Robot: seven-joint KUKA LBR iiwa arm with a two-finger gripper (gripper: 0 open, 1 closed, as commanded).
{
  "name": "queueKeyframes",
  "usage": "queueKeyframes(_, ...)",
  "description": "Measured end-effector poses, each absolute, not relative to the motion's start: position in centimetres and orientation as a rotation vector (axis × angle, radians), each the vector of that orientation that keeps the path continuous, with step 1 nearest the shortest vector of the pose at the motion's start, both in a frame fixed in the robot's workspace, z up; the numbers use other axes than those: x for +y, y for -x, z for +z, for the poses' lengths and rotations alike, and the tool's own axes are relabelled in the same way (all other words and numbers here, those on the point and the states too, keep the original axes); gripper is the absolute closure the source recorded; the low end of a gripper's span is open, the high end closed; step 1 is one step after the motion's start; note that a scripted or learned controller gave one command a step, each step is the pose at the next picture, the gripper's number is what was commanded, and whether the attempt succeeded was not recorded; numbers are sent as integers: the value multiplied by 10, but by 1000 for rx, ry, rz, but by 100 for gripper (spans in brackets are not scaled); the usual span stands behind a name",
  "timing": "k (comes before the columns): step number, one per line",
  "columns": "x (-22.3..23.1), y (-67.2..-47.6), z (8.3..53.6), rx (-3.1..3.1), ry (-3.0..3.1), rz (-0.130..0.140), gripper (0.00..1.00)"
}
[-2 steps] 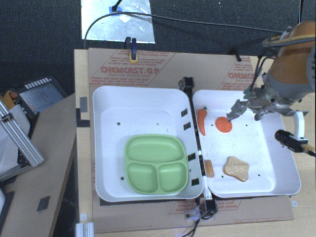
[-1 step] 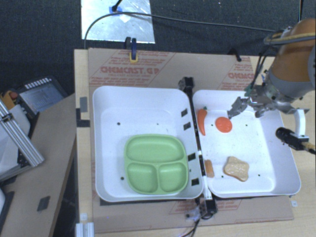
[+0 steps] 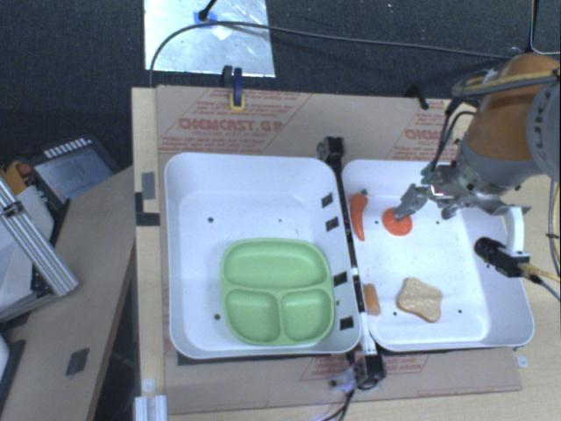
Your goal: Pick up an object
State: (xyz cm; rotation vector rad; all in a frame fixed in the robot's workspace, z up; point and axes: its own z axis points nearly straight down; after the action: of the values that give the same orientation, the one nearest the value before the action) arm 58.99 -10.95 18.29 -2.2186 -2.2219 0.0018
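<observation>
We have the gripper (image 3: 405, 210) right over the small orange-red piece (image 3: 398, 225); can't tell its grip state. We centre on it, descend straight, avoid the carrot (image 3: 358, 215) beyond it.

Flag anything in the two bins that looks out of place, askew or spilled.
Nothing looks spilled or damaged. The green divided plate lies flat in the left bin. In the right bin, the small orange piece sits jammed against the wall at the divider, and the carrot also hugs that edge.
</observation>
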Motion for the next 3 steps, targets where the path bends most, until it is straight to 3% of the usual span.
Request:
queueKeyframes(2,-109,-596,83,-2222,2218,2,0)
queueKeyframes(3,-110,-597,95,-2225,2221,-3,100)
